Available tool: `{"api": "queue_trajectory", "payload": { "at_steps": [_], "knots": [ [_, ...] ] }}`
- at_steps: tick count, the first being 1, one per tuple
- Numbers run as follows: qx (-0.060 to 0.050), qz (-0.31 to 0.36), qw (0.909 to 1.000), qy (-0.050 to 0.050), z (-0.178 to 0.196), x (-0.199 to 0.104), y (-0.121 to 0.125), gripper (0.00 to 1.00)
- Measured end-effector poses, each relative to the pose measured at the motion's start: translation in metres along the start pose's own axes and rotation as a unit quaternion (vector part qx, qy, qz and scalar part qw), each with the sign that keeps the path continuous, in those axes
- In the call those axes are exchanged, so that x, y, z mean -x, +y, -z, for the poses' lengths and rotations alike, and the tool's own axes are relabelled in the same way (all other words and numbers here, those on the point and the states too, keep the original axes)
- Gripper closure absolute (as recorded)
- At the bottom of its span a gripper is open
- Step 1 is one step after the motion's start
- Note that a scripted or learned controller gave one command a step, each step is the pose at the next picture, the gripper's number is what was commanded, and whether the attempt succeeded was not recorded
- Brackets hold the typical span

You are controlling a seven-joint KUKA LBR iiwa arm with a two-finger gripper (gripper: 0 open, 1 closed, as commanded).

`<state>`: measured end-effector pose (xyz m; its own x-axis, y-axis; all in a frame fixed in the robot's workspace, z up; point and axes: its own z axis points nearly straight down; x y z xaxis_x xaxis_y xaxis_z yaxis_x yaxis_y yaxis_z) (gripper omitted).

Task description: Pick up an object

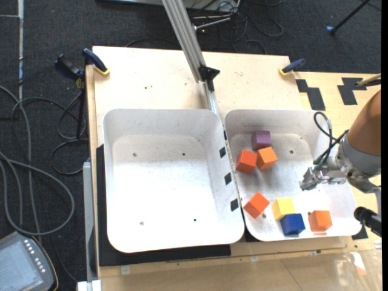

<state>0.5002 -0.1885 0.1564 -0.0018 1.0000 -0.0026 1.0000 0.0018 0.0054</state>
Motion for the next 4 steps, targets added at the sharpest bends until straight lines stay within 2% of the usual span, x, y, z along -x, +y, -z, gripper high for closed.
{"api": "queue_trajectory", "payload": {
  "at_steps": [1, 2, 3, 4],
  "knots": [
    [0.000, 0.001, 1.0000, 0.000, 0.048, -0.004, 0.010, 1.00],
    [0.001, 0.000, 1.0000, -0.001, 0.098, 0.006, 0.014, 1.00],
    [-0.001, 0.003, 1.0000, 0.002, 0.102, -0.042, 0.022, 1.00],
    [-0.003, 0.003, 1.0000, 0.002, 0.088, -0.097, 0.037, 1.00]
  ]
}}
